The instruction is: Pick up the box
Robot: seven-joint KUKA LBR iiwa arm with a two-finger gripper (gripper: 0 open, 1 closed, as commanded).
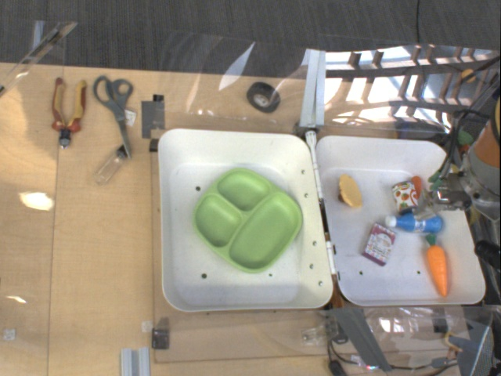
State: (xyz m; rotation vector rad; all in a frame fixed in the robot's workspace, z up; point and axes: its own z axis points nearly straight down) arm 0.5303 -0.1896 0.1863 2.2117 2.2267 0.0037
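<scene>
meanwhile box (380,244) lies in right bin (344,276), beside carrot (437,269).

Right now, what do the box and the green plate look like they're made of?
The box looks like printed cardboard or carton: flat faces, sharp edges, matte purple-and-white print, though it is too small to be sure. The green plate looks like moulded plastic: uniform colour, rounded compartments, soft sheen.
</scene>
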